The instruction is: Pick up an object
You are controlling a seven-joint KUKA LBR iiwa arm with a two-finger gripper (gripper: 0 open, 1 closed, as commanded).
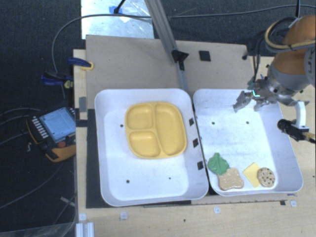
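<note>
My gripper [248, 104] hangs over the far part of the right bin [247, 137], open, with nothing between its fingers. Along that bin's near edge lie a green leaf-shaped piece [217, 163], a tan toast-like piece [230, 180], a yellow cheese slice [251, 174] and a round speckled cookie [266, 177]. The gripper stands well apart from all of them, toward the back.
A yellow divided plate [155, 130] sits in the left bin [113, 177]. A grey pole [163, 23] slants in from the top to the gap between the bins. Cables and a blue-screened device [55, 125] lie left of the bench.
</note>
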